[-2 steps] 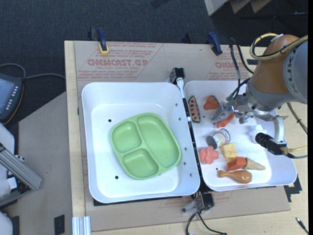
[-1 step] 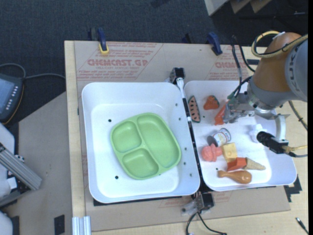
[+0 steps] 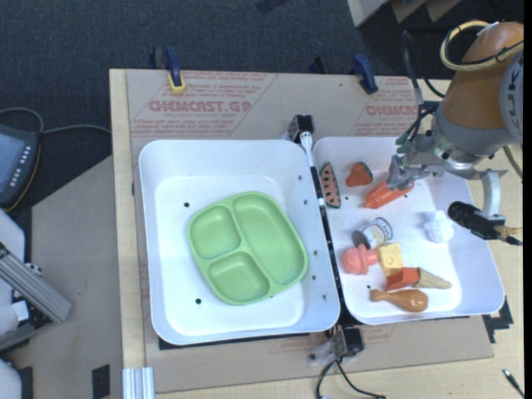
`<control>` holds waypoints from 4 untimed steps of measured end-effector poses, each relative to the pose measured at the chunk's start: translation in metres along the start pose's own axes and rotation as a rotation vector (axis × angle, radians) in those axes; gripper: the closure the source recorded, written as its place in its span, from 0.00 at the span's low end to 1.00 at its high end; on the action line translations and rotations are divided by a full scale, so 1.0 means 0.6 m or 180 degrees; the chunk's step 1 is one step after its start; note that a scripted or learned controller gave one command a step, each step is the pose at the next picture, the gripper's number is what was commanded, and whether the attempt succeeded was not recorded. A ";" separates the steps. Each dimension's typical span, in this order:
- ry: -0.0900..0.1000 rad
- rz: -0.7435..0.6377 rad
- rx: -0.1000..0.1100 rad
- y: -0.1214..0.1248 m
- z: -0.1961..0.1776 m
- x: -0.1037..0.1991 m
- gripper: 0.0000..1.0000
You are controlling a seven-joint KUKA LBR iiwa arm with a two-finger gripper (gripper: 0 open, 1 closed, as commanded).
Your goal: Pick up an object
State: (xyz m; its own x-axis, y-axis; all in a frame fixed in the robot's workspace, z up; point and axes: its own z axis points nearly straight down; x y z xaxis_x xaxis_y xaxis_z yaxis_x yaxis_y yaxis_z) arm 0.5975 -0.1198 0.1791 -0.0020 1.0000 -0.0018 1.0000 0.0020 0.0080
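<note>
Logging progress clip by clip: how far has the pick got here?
Done: the gripper is down in the right bin, right at the orange carrot-like toy. In hand: nothing clearly; its fingers are too hidden to judge a grasp. Left: lift an object; the toy lies on the bin floor.

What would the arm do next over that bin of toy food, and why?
Probably lower a little and close on the orange carrot. The gripper sits right at the carrot's upper end in the right bin, nearer to it than to the strawberry or the watermelon slice, and nothing looks lifted yet.
</note>
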 end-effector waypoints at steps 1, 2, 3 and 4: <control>0.0000 0.0001 0.0004 0.003 -0.082 0.000 1.00; 0.0009 -0.0015 0.0011 0.033 -0.083 0.090 1.00; 0.0003 0.0010 0.0027 0.038 -0.064 0.068 1.00; 0.0002 0.0006 0.0011 0.033 -0.094 0.067 1.00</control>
State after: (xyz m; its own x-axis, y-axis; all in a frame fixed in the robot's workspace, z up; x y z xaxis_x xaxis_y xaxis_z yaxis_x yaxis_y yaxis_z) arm 0.6168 -0.0792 0.2353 -0.0003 1.0000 -0.0012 1.0000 0.0003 0.0046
